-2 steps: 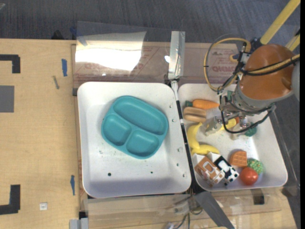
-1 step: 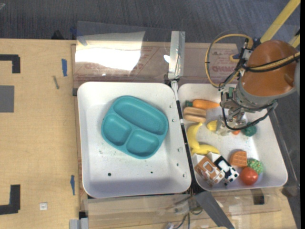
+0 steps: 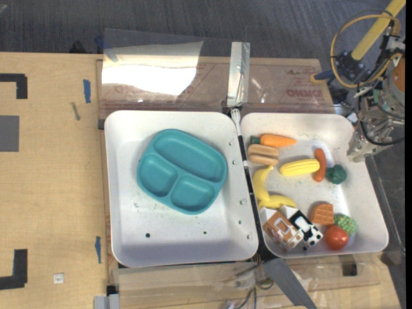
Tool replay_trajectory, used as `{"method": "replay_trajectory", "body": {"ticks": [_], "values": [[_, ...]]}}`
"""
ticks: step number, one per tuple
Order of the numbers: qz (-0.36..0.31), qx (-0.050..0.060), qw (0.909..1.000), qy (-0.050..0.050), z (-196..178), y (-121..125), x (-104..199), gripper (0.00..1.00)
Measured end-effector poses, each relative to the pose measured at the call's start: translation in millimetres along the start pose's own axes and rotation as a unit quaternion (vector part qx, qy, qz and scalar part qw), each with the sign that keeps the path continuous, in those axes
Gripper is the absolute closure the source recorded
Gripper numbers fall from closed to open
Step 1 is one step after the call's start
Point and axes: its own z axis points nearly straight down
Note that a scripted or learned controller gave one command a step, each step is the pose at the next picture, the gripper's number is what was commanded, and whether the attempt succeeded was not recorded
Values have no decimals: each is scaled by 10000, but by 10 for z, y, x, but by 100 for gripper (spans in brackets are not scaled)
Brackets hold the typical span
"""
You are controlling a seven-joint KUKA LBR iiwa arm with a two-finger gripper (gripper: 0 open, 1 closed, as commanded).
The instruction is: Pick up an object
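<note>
The right bin point(image 3: 360, 192) holds several toy foods. An orange carrot point(image 3: 278, 140) and a hot dog point(image 3: 262, 154) lie at its far left. A corn cob point(image 3: 300, 167), a red-orange piece point(image 3: 320, 163) and a green broccoli point(image 3: 335, 174) sit mid-bin. A yellow banana point(image 3: 265, 189) curves along the left wall. Near the front are a brown-and-white box point(image 3: 282, 229), a black-and-white toy point(image 3: 308, 230), a waffle-like piece point(image 3: 322, 212), a tomato point(image 3: 335, 237) and a green leafy piece point(image 3: 346, 223). My gripper point(image 3: 358, 148) hangs over the bin's far right rim, apart from the toys and right of the broccoli.
The left bin point(image 3: 122, 224) carries a teal divided plate point(image 3: 183, 170). A ridge point(image 3: 243, 172) separates the two bins. Yellow and black cables point(image 3: 360, 44) hang at the top right beside the arm. Clear plastic sheeting point(image 3: 154, 76) lies behind the bins.
</note>
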Motion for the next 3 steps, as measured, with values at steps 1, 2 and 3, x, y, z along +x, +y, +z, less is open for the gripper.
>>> {"method": "replay_trajectory", "body": {"ticks": [1,2,3], "values": [[-39,-52,10000,-30,58,17,-57,0],[725,-39,9973,-49,1052,-129,-118,0],[1908,-38,9816,-11,1137,314,-203,0]]}}
